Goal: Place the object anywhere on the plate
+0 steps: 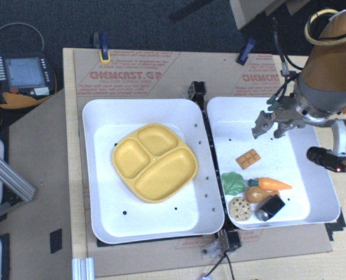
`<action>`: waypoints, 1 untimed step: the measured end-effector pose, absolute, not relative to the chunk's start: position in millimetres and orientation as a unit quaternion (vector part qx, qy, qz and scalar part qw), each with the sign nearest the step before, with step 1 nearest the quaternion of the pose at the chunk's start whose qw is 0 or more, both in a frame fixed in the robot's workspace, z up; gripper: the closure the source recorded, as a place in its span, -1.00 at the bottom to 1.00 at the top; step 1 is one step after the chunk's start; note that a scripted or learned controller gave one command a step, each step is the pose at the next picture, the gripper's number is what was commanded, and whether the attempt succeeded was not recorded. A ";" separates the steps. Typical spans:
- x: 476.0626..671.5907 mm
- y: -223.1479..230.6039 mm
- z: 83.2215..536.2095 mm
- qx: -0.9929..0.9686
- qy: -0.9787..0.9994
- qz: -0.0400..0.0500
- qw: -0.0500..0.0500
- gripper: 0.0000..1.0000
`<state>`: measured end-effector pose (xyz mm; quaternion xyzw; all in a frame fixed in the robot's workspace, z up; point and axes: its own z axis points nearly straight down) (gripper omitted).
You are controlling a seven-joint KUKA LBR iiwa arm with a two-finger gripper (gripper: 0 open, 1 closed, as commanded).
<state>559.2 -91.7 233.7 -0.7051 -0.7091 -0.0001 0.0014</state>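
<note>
The gripper [271, 127] is seen hovering over the right bin [318, 212], fingers spread apart and nothing pinched between them. Nothing is on the yellow plate [155, 162] in the left bin [97, 156] yet, so the task looks unstarted.

Closest candidate is probably the little waffle cracker [248, 157], lying flat just below the gripper and apart from the rest. It's judged to be light, stiff plastic, likely a bit slick, and thin, so it should be pinched across its two short edges, low down.

The rest is bunched at the bin's near edge: green leafy thing [233, 183], carrot [271, 185], cookie [240, 208], black block [271, 207]. Those would be fiddlier, being crowded together.
</note>
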 end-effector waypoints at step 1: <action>581.2 -45.2 240.9 -0.706 -0.708 -0.001 -0.001 1.00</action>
